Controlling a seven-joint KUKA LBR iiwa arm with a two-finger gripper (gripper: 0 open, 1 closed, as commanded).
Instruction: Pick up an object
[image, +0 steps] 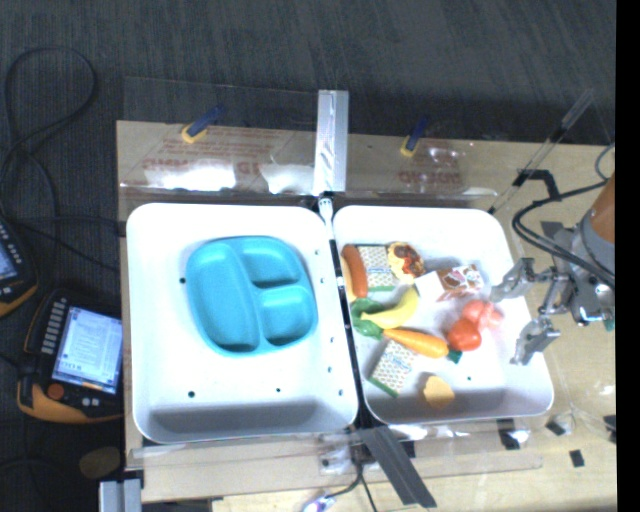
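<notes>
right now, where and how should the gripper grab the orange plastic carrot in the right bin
Grip the orange plastic carrot across its thick middle, coming straight down from above. It lies flat and points roughly left to right, so the fingers should close across its narrow width. The red tomato-like toy touches its right end; stay left of it.

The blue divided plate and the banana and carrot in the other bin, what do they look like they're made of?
The blue divided plate looks like moulded plastic: one even colour, smooth rounded compartments, a faint sheen. The banana and carrot look like toy food, probably plastic too, given their flat saturated colour and smooth skin, though rubber or foam cannot be ruled out from this view.
</notes>
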